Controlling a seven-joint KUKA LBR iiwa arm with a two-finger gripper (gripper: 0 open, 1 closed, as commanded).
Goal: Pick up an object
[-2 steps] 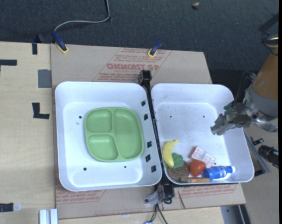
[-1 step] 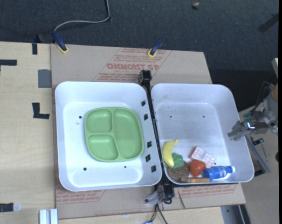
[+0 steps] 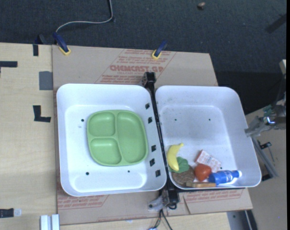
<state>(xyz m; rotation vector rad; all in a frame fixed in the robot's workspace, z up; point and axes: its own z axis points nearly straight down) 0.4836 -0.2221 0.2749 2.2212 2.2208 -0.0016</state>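
Two white bins (image 3: 68, 128) on cardboard sheet (image 3: 135, 68), wooden bench (image 3: 15, 128), dark carpet (image 3: 183, 13); gripper state unreadable.

My one camera hangs above the bench, looking down at a slant from the 6 o'clock side. It sits far enough back to take in both white bins, left bin (image 3: 68, 128) and right bin (image 3: 231, 109), with dark floor at 12 o'clock.
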